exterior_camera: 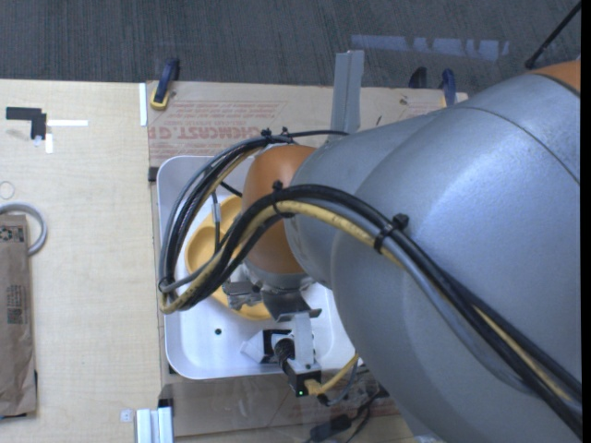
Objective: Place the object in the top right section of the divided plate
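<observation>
Grey arm (pixel 443 247) covers white bin (pixel 199 344); yellow plate (pixel 205 252) beneath.

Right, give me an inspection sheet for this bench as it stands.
Surface: light wood bench; a white bin sits on it, largely covered by the arm.
Job's things: yellow plate lies in the bin, partly under the arm; its sections are hidden. Object to place: cannot tell.
Clutter: brown bag at the left edge; small black part on the bench's upper left.
Gripper: wrist hardware hangs over the bin near the plate; fingers hidden.
Cables: black and yellow cables loop from the arm over the plate.
Surroundings: cardboard sheet behind the bin, blue clamps on its edge, dark carpet beyond.
</observation>
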Tool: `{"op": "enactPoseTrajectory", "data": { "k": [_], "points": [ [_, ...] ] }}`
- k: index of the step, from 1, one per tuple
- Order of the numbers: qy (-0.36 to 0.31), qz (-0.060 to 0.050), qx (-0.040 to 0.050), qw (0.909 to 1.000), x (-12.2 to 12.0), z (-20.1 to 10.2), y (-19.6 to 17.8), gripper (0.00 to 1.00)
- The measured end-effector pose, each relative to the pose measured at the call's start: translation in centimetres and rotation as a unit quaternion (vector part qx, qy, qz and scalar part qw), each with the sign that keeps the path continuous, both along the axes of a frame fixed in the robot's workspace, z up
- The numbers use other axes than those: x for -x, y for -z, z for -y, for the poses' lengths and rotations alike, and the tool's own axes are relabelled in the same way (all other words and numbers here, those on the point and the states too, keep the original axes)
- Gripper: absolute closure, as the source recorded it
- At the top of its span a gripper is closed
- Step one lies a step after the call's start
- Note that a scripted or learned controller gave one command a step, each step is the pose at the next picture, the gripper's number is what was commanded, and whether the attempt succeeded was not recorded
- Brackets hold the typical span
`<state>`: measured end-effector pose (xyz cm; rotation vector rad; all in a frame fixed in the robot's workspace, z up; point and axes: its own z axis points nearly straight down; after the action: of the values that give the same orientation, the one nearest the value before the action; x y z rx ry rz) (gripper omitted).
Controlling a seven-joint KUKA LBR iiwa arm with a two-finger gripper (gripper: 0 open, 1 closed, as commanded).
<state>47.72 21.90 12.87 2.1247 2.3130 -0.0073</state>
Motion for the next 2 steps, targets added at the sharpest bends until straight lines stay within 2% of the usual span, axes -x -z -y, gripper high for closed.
{"op": "enactPoseTrajectory", "data": {
  "k": [1,2],
  "points": [
    [-0.065,0.004,-0.0032,0.9979,-0.35,-0.66,2.83,1.0],
    [-0.021,0.006,-0.0063,0.9997,-0.34,-0.68,2.84,1.0]
  ]
}}
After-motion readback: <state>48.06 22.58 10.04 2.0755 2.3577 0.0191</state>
